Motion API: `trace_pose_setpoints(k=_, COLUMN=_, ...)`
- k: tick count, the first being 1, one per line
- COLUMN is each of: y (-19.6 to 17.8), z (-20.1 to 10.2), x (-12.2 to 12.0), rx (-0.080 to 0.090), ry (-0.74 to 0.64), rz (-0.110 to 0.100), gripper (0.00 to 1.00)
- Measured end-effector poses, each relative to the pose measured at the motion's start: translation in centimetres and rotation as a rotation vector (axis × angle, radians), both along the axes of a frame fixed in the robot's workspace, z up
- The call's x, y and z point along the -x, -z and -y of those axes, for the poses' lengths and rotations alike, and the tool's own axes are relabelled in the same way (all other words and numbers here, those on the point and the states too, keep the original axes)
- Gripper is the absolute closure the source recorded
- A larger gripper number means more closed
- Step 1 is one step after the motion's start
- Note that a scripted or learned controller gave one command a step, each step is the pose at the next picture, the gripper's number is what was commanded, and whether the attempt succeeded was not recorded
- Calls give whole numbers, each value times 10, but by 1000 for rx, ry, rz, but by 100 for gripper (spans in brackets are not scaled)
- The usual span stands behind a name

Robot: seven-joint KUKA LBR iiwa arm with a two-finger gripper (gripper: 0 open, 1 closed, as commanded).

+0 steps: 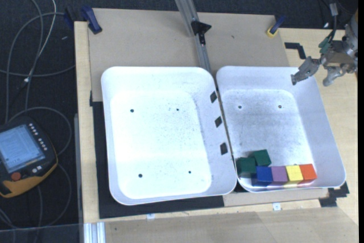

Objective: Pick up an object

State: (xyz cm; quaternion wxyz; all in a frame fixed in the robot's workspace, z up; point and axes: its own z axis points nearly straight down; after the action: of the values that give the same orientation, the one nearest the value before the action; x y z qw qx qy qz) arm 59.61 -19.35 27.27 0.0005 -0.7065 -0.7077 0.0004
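White right bin is landmark. Blocks clustered at its near edge: two green blocks, blue block, purple block, yellow block, orange block, touching in row. Claw at bin's far right rim, fingers spread, nothing between them.

Risks: blocks packed tight against wall; fingers likely jam on neighbours or rim, block slips out.

No legible writing; handheld pendant well left of bin, screen unreadable.

Dark carpet around wooden bench
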Motion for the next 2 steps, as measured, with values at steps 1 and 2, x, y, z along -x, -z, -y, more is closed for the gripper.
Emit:
trace_pose_setpoints(k=1, y=168, z=-68, x=-5, rx=-4, ry=-2, rz=-8, gripper=0)
trace_pose_setpoints(k=2, y=137, z=-79, x=18, rx=-2, ry=2, rz=0, gripper=0)
